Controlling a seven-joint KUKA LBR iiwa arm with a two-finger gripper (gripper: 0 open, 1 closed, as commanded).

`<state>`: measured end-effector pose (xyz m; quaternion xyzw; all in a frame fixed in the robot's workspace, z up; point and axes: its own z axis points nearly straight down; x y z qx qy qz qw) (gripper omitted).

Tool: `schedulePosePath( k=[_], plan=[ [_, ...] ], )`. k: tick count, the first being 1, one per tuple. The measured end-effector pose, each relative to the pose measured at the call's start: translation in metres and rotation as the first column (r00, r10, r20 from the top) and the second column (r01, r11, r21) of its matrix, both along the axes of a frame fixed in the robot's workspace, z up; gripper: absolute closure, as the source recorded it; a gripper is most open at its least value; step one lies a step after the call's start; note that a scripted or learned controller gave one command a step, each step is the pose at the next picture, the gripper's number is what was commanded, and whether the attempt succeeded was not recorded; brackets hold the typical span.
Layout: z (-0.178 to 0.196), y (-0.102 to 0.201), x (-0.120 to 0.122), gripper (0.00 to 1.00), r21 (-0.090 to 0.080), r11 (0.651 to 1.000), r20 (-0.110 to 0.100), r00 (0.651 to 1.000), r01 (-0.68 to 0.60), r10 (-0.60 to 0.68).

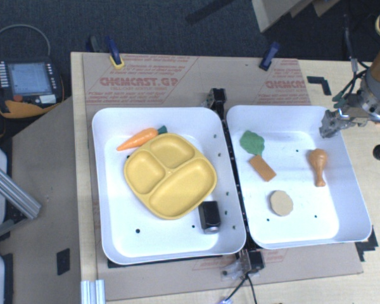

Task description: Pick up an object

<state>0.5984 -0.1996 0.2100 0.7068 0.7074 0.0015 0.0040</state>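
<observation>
Now fingers (330, 126) over right bin (348, 233) upper right edge, spread unclear; drumstick (318, 164) just below, untouched

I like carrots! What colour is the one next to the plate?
Orange with a green top, seen in the camera view.

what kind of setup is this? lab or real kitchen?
Most likely a robot lab bench, not a kitchen. Two white bins, left and right, sit on a clamped board, the food is toy: carrot, drumstick. A teach pendant lies at the left, and the arm's hand hangs over the right bin's edge.
</observation>
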Motion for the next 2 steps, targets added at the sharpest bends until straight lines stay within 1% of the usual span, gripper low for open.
schedulePosePath(
  k=[1, 2],
  plan=[
    [0.035, 0.0, 0.001, 1.0, 0.001, 1.0, -0.003, 1.0, 0.0, 0.0],
    [0.027, 0.055, -0.004, 1.0, 0.005, 1.0, -0.01, 1.0, -0.003, 0.003]
  ],
)
